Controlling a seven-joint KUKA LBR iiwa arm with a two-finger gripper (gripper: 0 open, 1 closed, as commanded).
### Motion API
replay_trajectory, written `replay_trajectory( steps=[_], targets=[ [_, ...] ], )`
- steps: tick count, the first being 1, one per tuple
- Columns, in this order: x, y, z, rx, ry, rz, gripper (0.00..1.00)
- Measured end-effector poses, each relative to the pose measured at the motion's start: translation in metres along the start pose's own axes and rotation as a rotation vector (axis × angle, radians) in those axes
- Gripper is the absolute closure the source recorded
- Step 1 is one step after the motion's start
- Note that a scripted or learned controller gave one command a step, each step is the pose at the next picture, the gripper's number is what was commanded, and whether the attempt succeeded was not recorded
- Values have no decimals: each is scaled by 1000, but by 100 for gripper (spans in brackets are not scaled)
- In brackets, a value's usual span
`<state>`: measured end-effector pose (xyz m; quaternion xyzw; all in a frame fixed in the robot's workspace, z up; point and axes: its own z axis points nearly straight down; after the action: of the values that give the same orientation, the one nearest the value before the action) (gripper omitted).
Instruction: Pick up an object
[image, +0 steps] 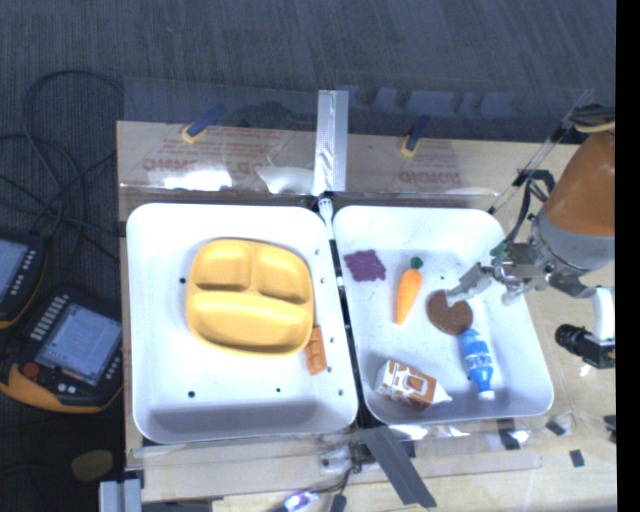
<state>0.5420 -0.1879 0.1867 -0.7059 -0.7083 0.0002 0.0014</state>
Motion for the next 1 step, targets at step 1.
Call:
replay_trajectory(
  steps=[1],
  targets=[
    [-3, -32, 98, -12, -4, -88, 0]
  ],
)
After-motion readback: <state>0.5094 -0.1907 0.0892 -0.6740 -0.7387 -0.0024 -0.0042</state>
